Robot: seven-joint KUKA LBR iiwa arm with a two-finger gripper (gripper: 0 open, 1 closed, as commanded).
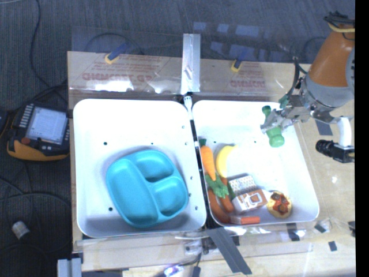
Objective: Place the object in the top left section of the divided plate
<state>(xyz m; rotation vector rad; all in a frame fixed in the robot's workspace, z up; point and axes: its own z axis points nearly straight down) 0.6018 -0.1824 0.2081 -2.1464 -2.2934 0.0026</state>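
Observation:
A blue divided plate (118, 192) lies tilted in the left bin (92, 120), with one long section and two smaller ones, all bare. My gripper (271, 124) hangs over the upper right part of the right bin (248, 114), well away from the plate. Its green fingertips (277, 138) stand apart, and I see nothing between them. The toy foods lie below and to the left of it: a carrot (206, 159), a banana (223, 157), a small printed box (242, 183) and a brown-and-white carton (252, 199).
More items crowd the right bin's front: a green leafy piece (218, 186), a red stick (247, 219) and a yellow pastry with red topping (279, 204). A metal divider (191, 68) stands between the bins. A handheld pendant (43, 128) lies on the floor at left.

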